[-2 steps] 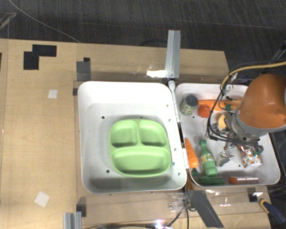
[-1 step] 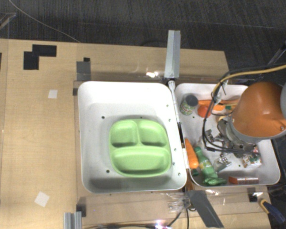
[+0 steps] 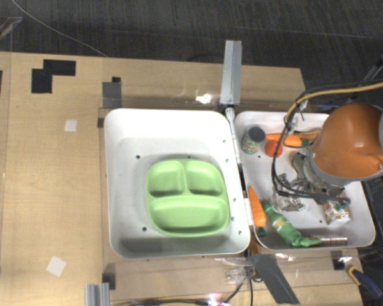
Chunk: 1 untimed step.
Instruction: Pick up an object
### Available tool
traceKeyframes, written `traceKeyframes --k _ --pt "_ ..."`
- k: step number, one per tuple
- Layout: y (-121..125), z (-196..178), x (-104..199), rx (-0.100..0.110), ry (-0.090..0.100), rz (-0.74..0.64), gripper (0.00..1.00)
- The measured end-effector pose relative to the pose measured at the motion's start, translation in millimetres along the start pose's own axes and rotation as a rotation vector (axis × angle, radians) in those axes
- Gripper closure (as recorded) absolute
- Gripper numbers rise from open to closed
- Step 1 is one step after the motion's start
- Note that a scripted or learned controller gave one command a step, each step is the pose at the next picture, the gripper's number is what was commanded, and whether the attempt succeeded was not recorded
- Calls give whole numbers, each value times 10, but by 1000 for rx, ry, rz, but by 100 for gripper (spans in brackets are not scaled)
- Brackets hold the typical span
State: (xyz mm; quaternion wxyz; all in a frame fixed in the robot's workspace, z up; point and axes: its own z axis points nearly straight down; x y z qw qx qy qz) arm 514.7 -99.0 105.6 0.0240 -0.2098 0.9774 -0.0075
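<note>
The right bin (image 3: 369, 233) holds several small objects. A small grey-topped can (image 3: 251, 139) stands at its far left, with an orange item (image 3: 282, 143) beside it. An orange carrot-shaped piece (image 3: 257, 210) lies along the left wall, and a green bottle (image 3: 287, 229) lies near the front. A small printed packet (image 3: 337, 214) and a brown stick (image 3: 332, 240) lie at the front right. My gripper (image 3: 299, 193) hangs low over the middle of this bin, under the arm's orange band (image 3: 348, 142), which hides much of it. Nothing is visibly held.
The left bin (image 3: 124, 139) holds a green divided plate (image 3: 187, 195). A grey metal post (image 3: 231, 72) stands behind the seam between the bins. Cables (image 3: 287, 116) loop over the right bin's far side. Wooden bench surface (image 3: 45, 183) lies to the left.
</note>
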Motion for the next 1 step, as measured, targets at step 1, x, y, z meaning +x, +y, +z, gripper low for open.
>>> traceKeyframes --k 1 --pt "3 4 3 -1 1 0 0"
